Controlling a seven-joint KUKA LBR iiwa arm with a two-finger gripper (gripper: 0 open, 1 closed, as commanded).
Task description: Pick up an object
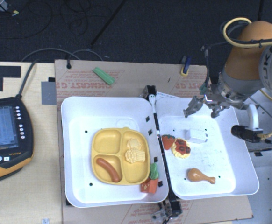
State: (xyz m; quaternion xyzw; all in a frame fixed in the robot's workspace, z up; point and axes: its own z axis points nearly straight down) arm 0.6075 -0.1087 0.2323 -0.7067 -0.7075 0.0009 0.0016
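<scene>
My gripper point(205, 109) hangs over the far part of the right bin point(241, 171), open, with nothing between its fingers point(192, 109). Below and in front of it lie a white block point(196, 136), a red strawberry point(168, 141), a small round pizza piece point(181, 149) and a brown chicken drumstick point(201, 176). The white block is the nearest of these to the gripper, a little toward the front.
The left bin point(77, 125) holds a yellow divided plate point(105, 141) with a sausage point(108, 169) and corn point(135, 156). A carrot-like toy point(151, 183) sits by the divider. A green block point(103, 76) lies on the cardboard behind; a teach pendant point(5, 134) is at far left.
</scene>
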